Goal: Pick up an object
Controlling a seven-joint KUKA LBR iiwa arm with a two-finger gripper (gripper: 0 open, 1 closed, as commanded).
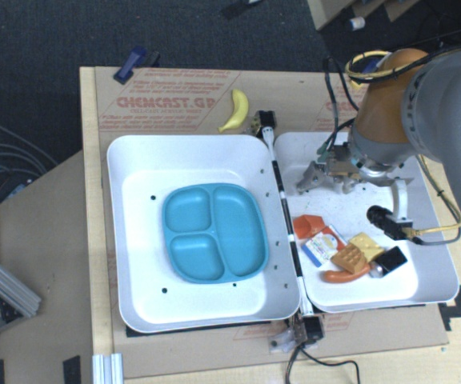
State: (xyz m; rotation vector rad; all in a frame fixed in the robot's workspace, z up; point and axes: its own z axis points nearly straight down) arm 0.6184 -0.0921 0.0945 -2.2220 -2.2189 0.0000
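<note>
Gripper (328,182) position: over bare floor in the right bin (430,282), near its far-left corner and well apart from every object. You cannot tell from this view how far it is open. Judge it empty, since bare floor lies beneath it, and treat the pick as not yet begun.

Candidate objects lie clustered toward the near edge of the right bin:
- a red packet (308,225), at the far-left end of the cluster;
- a white card (320,247), touching the packet;
- a waffle (349,256), beside a yellow block (366,244);
- a sausage (344,276), nearest the near edge;
- a black block (390,260), at the right end.

The left bin (134,294) carries a blue plate (214,232) at its centre. The plate is broad and flat, so it is likely a poor target.

Select one object before you descend. The packet has bare floor on its far and left sides, so it probably offers the cleanest approach. It looks thin, however, and may slide instead of lifting. The sausage is rounded, so close across its short axis. Avoid the middle of the cluster, where the closely packed pieces may be pushed aside or taken two at once.

Centre the gripper over the chosen object, align the closing direction across its narrow width, then lower straight down. Lift vertically, and confirm the hold before you move off.
</note>
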